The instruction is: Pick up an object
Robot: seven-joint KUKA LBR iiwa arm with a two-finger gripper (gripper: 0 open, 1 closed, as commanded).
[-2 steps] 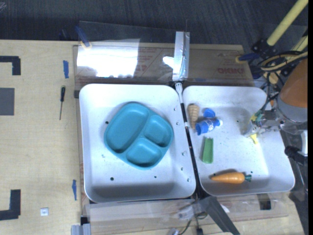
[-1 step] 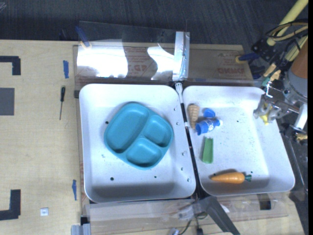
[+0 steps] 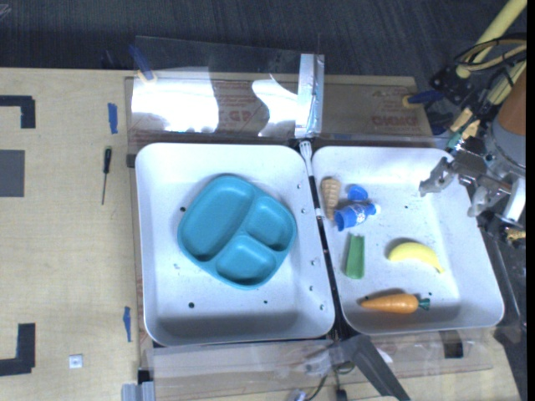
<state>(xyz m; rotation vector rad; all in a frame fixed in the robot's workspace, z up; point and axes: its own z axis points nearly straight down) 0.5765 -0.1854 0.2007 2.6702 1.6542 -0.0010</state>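
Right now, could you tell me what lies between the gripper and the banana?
In the camera view, only bare white bin floor separates the gripper from the banana.

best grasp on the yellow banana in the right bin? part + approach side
Probably the middle of the yellow curved banana, fingers closing across its narrow width, coming straight down from above. It lies flat on the floor of the right white bin, apart from the orange carrot and green stick.

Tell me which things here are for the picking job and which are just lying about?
For the job: banana, carrot, green piece, blue toy, cone, gripper.

Lying about: blue divided plate, screwdriver on the bench.
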